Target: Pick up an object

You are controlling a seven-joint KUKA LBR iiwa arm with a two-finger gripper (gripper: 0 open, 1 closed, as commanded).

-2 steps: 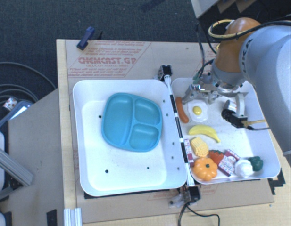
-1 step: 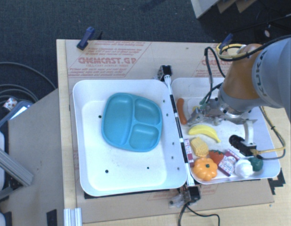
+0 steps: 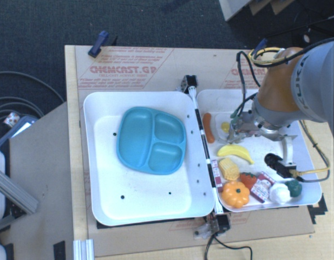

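Banana (image 3: 235, 153): you will find it lying on its side near the middle of the right-hand bin (image 3: 221, 97), curved, with nothing resting on it.
Pincer (image 3: 235, 134): it hangs over the right-hand bin's middle, just on the far side of the banana; from this angle you cannot tell how far it is open, and you see nothing held in it.
Arm (image 3: 296, 80): grey with its orange band, it crosses the right-hand bin's far right corner.
Sausage (image 3: 209, 128): it lies lengthwise along the right-hand bin's left wall, in the far half.
Small yellow piece (image 3: 225, 127): it sits in the right-hand bin's far half, between the sausage and the pincer; too small for you to name.
Corn cob (image 3: 229, 169): in the right-hand bin's near half, by the left wall.
Orange pumpkin (image 3: 235, 194): in the right-hand bin's near left corner, touching the corn cob.
Red packet (image 3: 261, 186): along the right-hand bin's near wall, just beside the pumpkin.
White ball (image 3: 279, 193): by the right-hand bin's near wall, towards its right corner.
Blue plate (image 3: 152, 140): divided into compartments, it lies in the left bin (image 3: 102, 161), which adjoins the right-hand bin's left wall.
Desk (image 3: 129, 64): a brown printed board carries both bins.
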